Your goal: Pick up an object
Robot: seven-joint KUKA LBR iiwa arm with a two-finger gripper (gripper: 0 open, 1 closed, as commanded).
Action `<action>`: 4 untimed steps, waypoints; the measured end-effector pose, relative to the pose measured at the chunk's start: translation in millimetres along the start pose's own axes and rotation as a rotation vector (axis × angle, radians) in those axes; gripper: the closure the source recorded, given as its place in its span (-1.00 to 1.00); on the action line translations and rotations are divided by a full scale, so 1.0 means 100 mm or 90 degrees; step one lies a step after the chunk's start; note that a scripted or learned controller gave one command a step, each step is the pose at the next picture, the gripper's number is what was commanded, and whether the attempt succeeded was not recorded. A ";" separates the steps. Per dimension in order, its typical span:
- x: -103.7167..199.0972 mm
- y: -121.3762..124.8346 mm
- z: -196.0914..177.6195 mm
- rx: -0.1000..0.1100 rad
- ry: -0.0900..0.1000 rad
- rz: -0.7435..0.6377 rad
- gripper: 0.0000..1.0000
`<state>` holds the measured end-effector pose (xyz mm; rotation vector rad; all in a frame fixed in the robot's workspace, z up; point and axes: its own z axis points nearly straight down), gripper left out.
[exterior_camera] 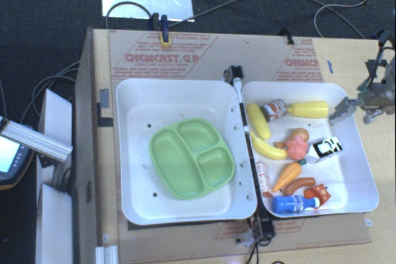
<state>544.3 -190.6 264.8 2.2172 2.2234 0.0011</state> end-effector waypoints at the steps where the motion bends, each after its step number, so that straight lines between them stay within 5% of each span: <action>1: 0.42 0.45 1.21 0.003 0.001 -0.001 -1.00; 2: 0.66 -0.03 1.61 -0.008 -0.001 0.001 -1.00; 3: 0.66 -0.04 1.53 -0.008 -0.002 0.001 1.00; 4: 1.49 0.11 0.66 -0.002 0.001 -0.001 1.00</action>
